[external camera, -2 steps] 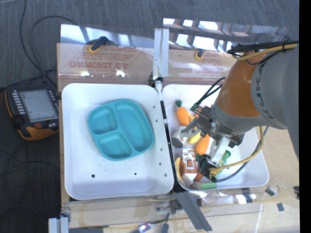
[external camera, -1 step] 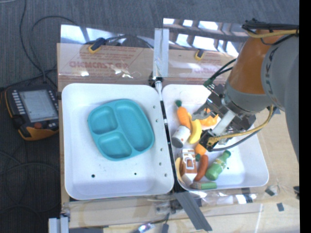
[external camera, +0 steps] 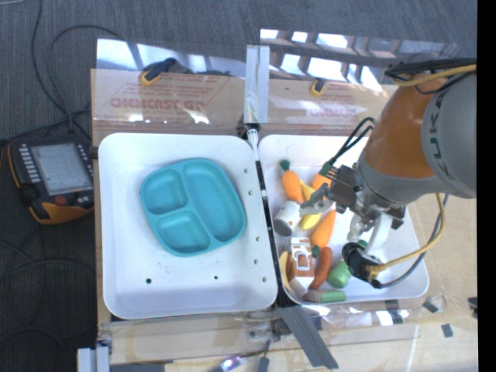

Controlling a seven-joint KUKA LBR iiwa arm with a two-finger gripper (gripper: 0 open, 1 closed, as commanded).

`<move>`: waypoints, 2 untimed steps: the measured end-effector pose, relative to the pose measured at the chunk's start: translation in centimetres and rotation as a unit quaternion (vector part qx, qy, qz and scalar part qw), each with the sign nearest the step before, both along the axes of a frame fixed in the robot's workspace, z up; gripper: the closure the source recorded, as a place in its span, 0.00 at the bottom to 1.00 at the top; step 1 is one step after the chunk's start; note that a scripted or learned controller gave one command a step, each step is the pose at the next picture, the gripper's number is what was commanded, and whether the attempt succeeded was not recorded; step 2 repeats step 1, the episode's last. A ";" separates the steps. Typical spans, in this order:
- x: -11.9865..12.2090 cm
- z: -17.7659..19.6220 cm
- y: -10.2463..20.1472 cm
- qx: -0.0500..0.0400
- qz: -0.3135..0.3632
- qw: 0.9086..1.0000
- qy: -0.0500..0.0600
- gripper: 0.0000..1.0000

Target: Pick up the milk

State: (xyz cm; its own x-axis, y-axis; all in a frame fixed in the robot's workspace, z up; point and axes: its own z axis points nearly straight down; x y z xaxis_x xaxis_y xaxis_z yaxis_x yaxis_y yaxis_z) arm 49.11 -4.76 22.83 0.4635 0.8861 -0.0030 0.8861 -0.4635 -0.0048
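Bench hardware, grey and partly cut off, is seen along the bottom edge. Next back, the right bin [external camera: 415,285] holds a crowded heap of toy food at its left side: a green piece [external camera: 339,273] and a red-brown piece [external camera: 321,261] nearest, with the milk [external camera: 301,255], a small white carton with orange print, lying just beside them against the bin's left wall. Two carrots [external camera: 292,185] and a yellow item [external camera: 309,222] are heaped behind; several pieces overlap and are hard to separate. The gripper [external camera: 370,239] hangs over the bin's middle, right of the heap, apart from the milk; whether it is open cannot be told, cables and housing obscuring it. The left bin [external camera: 124,285] bears a teal divided plate [external camera: 194,205]. A pendant [external camera: 50,178] lies left on the floor.
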 end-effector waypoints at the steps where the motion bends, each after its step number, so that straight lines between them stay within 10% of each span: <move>1: -0.8 -4.1 0.6 0.000 -0.004 1.000 0.000 0.00; 2: -0.8 -4.1 0.6 0.000 -0.004 1.000 0.000 0.00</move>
